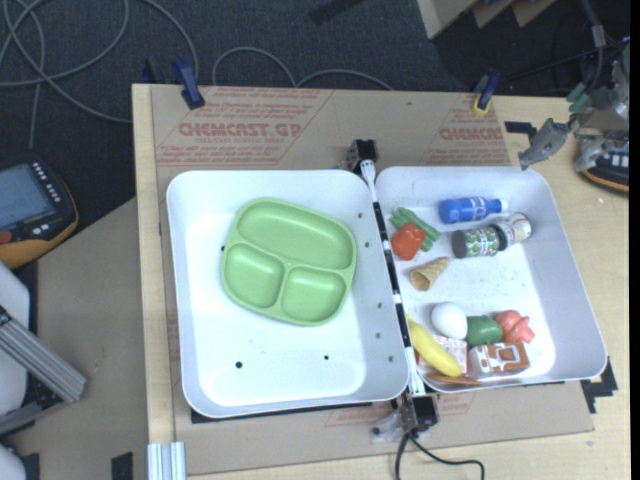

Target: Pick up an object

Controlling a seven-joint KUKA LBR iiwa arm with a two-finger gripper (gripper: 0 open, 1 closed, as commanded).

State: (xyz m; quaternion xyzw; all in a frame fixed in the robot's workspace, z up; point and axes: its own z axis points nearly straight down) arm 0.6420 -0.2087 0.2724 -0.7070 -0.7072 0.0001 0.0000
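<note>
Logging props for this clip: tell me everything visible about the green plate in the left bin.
The green plate is a pale green, matte, plastic-looking tray with rounded corners and three compartments: one long section along its far side and two smaller ones nearer the camera. It lies flat and right side up, turned slightly askew, in the upper middle of the left bin. Its compartments hold nothing, and it touches nothing but the bin floor.

Slanted overhead view of both bins [190, 298]
</note>
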